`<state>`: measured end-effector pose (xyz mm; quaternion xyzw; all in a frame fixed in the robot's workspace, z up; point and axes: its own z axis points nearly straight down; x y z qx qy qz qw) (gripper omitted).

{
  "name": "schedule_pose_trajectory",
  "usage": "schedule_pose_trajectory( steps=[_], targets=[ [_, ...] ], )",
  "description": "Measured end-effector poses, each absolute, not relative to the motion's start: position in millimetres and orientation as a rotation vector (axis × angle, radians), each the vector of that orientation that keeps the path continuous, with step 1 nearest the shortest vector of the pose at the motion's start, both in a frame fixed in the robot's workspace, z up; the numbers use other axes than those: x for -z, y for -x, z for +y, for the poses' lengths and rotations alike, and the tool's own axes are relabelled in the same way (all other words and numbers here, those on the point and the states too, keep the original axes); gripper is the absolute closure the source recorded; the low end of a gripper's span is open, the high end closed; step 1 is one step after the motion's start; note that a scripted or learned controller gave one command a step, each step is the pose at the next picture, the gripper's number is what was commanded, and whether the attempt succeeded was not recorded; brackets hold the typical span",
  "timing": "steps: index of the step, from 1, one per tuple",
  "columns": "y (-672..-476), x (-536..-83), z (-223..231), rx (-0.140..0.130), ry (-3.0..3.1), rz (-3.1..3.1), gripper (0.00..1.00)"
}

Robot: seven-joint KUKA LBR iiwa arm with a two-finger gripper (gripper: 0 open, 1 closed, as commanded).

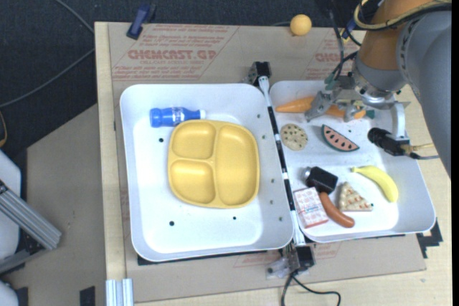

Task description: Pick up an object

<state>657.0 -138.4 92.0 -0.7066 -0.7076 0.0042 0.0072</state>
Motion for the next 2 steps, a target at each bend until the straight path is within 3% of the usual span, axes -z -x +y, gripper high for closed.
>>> schedule_pose_trajectory(
  steps=[1, 2],
  targets=[
    [-623.7, -84.5, -161.5, -0.002, 2.221, -2.22, 0.0],
    [-597.1, -84.4, -120.9, 0.0, 2.219, -2.221, 0.0]
  ],
)
